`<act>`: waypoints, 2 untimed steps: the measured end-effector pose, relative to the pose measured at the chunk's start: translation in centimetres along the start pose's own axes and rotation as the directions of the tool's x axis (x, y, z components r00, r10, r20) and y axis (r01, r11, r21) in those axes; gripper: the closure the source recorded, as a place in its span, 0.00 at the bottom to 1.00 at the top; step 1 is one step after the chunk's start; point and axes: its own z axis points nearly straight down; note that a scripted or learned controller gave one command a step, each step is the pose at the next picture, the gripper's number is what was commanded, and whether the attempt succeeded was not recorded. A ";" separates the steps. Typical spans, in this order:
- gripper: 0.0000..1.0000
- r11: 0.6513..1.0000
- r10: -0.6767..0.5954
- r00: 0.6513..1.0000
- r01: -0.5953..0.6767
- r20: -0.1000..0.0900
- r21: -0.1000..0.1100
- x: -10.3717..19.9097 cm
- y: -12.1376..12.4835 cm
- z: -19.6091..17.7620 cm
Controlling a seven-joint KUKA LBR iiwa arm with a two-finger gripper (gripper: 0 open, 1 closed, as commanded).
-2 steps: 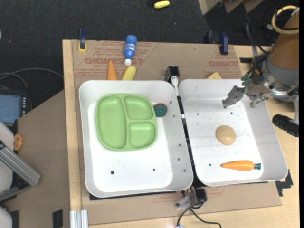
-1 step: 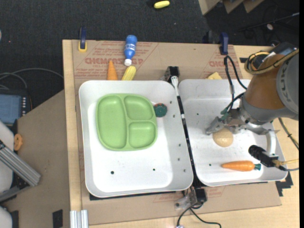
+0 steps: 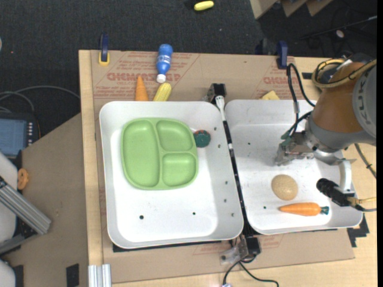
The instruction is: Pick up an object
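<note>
Reaching in from the right, the arm (image 3: 344, 109) sets its gripper (image 3: 291, 150) low over the right bin (image 3: 257, 124). Claw opening: cannot tell from this angle; nothing visible in it. A beige egg-shaped object (image 3: 285, 186) lies nearby below it, apart. A toy carrot (image 3: 301, 208) lies just beside that. A green divided plate (image 3: 160, 153) sits in the left bin (image 3: 119, 220).

You're looking at a robotics lab: a cardboard-topped desk (image 3: 179, 64) held by blue clamps (image 3: 105, 46), two white bins (image 3: 173, 226) bolted side by side, loose cables (image 3: 36, 94) over dark carpet (image 3: 60, 17), and aluminium framing (image 3: 24, 211) at the left.
</note>
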 end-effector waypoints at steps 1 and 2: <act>0.00 1.000 0.000 1.000 0.000 0.000 0.001 0.0 0.0 0.1; 0.00 1.000 -0.007 1.000 0.007 -0.001 -0.001 3.6 6.1 1.1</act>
